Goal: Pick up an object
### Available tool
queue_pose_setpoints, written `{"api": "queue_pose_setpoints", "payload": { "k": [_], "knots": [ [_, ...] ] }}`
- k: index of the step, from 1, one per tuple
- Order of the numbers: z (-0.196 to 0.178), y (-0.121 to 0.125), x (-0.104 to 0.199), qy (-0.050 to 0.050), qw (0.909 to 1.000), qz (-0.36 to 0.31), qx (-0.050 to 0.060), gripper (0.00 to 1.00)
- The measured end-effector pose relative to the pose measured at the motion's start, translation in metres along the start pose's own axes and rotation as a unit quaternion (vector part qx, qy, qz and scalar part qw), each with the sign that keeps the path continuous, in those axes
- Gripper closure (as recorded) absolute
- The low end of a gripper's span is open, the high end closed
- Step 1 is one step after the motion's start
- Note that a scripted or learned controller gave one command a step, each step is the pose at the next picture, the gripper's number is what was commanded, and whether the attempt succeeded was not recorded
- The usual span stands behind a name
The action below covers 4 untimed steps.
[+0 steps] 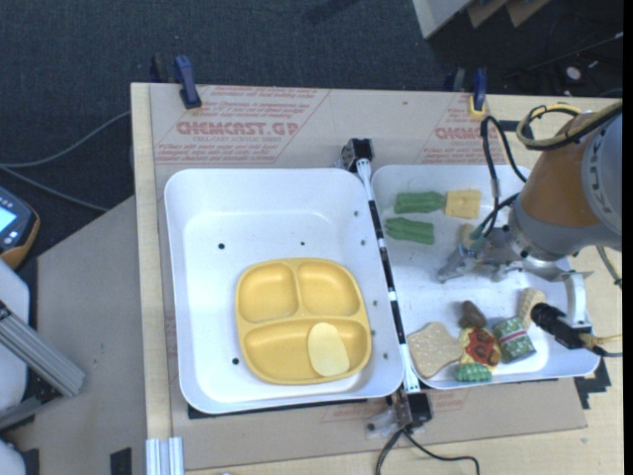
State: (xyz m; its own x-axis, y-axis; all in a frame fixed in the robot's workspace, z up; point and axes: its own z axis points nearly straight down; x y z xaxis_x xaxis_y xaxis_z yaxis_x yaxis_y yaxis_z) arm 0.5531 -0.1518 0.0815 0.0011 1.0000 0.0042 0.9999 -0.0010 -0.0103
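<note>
The right bin (425, 178) holds several toy foods. Two green pieces (418, 202) (409, 230) and a yellow cube (462, 203) lie at its far side. At the near side are a bread slice (431, 348), a brown piece (471, 314), a red and yellow item (482, 345), a small green box (514, 336) and a tan stick (529, 303). My gripper (473, 262) hangs low over the bin's middle, on bare floor between the far and near groups. Nothing shows held in it.
The left bin (198, 206) carries a yellow divided plate (267, 295) with a pale oval piece (327, 349) in its front compartment. A divider rail (381, 255) runs between the bins. The arm's orange band (554, 191) leans over the right bin's right side.
</note>
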Motion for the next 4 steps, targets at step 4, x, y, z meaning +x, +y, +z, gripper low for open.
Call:
{"api": "queue_pose_setpoints", "payload": {
  "k": [4],
  "knots": [
    [0.0,0.014,-0.018,-0.001,1.0,0.001,-0.001,0.0]
  ]
}}
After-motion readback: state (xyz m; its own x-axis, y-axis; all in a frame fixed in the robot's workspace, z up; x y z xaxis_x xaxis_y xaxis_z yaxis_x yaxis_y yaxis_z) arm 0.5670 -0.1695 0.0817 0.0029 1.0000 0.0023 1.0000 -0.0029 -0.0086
